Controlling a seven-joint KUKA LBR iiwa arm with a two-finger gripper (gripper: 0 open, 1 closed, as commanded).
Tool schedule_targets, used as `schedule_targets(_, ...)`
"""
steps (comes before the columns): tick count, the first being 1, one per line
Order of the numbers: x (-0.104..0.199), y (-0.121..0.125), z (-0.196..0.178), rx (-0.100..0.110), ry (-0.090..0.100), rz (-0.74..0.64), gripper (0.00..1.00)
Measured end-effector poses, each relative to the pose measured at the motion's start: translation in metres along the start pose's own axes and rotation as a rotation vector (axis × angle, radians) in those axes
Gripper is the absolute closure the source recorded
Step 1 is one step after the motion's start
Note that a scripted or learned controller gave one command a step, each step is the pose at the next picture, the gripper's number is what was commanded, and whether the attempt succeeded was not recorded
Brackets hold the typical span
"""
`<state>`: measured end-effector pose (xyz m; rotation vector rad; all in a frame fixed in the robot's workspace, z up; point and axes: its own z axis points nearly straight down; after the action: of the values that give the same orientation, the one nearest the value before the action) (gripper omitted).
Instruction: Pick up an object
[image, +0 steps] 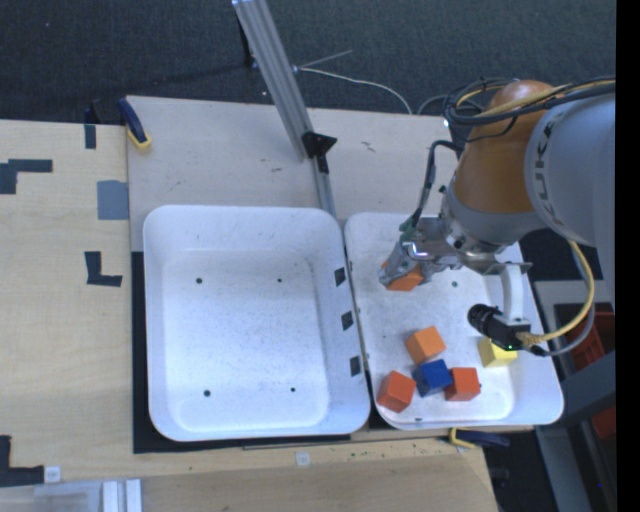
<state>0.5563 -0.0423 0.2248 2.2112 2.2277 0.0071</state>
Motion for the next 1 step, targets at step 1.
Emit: schedule_targets(1,0.0605,-0.022,0.0354,0.012,0.001,0.001,1.0)
